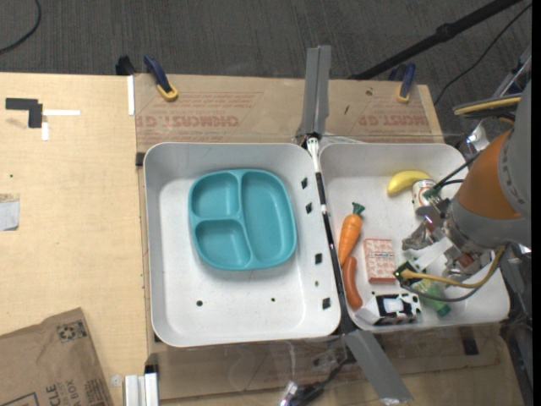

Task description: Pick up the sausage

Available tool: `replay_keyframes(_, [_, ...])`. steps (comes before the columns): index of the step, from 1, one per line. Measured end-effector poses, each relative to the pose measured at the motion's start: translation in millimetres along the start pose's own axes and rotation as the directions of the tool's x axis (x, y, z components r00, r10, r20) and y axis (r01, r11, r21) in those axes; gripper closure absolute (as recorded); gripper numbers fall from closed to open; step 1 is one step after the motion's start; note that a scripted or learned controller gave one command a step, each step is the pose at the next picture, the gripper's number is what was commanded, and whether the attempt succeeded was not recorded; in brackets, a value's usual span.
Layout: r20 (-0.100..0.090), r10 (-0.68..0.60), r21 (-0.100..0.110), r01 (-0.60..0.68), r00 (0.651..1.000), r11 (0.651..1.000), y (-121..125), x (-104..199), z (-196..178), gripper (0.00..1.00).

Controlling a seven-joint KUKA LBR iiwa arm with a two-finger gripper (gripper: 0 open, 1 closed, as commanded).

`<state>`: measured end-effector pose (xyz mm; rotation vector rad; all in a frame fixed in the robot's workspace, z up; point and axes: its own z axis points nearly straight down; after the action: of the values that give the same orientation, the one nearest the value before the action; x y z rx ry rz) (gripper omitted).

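The sausage (352,284), a reddish, slightly curved link, lies along the left wall of the right bin (380,166), just below the carrot's tip. My gripper (424,265) hangs over the right half of that bin, to the right of a pink box, about a hand's width from the sausage. Nothing shows held in it. Cables and the wrist hide its tips.
An orange carrot (349,233) lies above the sausage. A pink box (379,259), a banana (407,180), a black-and-white toy (397,308) and a green item (433,294) share the right bin. The left bin (161,244) holds a teal divided plate (243,219).
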<state>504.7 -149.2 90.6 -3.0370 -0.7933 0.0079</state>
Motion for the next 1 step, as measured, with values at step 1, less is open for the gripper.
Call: replay_keyframes(1, [0.003,0.001,0.003,-0.001,1.0,1.0,-0.1,-1.1,-7.8,1.0])
